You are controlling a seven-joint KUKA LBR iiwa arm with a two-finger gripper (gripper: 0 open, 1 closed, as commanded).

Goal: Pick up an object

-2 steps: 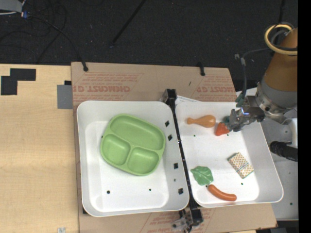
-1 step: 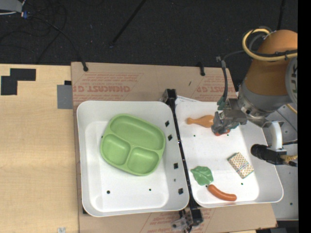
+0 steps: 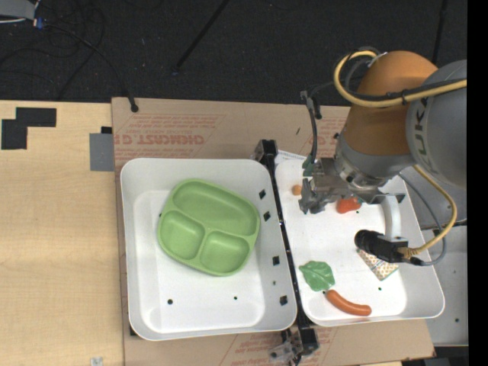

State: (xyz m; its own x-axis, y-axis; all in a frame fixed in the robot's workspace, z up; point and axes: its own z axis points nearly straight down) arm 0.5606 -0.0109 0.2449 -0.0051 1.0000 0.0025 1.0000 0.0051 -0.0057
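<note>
Orange and slim, the toy sausage at the right bin's six o'clock looks light, stiff, slippery — best pinched mid-length — while the gripper, its state unclear, hangs near eleven o'clock.

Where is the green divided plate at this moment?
In the camera view, the green divided plate lies in the left bin, near its middle, tilted a little. The green leaf lies across the divider in the right bin.
</note>
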